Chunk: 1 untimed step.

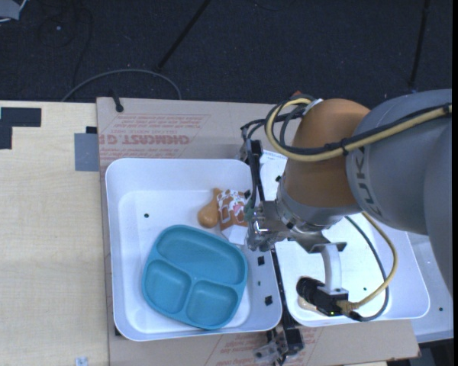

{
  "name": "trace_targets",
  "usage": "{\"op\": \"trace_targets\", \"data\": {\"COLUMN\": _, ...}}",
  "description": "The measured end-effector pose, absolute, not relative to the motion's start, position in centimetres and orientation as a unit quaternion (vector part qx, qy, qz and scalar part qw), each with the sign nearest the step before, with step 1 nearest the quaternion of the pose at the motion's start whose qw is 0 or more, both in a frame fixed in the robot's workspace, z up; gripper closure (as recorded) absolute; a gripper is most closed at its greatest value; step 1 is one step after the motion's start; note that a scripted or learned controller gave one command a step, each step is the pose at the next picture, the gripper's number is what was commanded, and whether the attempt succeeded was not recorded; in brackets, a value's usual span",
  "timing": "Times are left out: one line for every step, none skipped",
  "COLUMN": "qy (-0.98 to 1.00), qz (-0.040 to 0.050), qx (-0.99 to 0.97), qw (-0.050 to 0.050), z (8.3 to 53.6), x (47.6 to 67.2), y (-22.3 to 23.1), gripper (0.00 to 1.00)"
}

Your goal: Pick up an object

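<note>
Camera view: gripper [253, 231] low at the left bin's [114, 204] right wall beside the toy [223, 208] (finger state unclear); reaching step, next needs a closing grasp

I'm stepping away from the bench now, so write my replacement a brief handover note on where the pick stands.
Gripper: down at the left bin's right wall; finger state unreadable.
Things: blue divided plate lies flat in the left bin; gingerbread-man toy lies behind it, right beside the gripper.
Done: nothing visibly lifted.
Left: grasp and raise one object, probably the toy.
</note>
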<state>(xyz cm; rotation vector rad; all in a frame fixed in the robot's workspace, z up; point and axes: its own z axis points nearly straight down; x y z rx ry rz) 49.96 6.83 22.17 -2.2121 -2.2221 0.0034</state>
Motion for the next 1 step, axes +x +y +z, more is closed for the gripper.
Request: {"op": "trace_targets", "data": {"qy": -0.709, "qz": 0.0008, "qx": -0.705, "qw": 0.002, "z": 23.07, "x": 48.55, "y": 10.99, "gripper": 1.00}}
